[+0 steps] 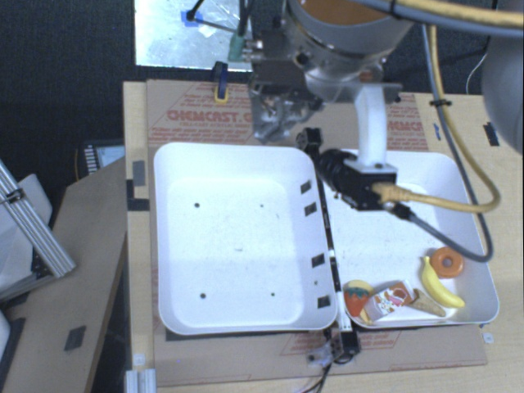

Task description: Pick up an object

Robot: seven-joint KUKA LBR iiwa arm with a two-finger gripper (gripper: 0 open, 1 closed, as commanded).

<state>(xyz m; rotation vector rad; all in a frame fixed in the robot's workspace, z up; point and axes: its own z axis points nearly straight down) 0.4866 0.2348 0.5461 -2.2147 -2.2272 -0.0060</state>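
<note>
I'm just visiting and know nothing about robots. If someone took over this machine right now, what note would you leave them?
Gripper: raised above the far edge of the bins, nothing seen in its grasp.
Things: a banana, an orange round piece, a red-and-white packet and a red-orange piece lie together in the near corner of the right bin.
Done: nothing picked yet.
Left: lower into the right bin, grip one item, lift it.
</note>
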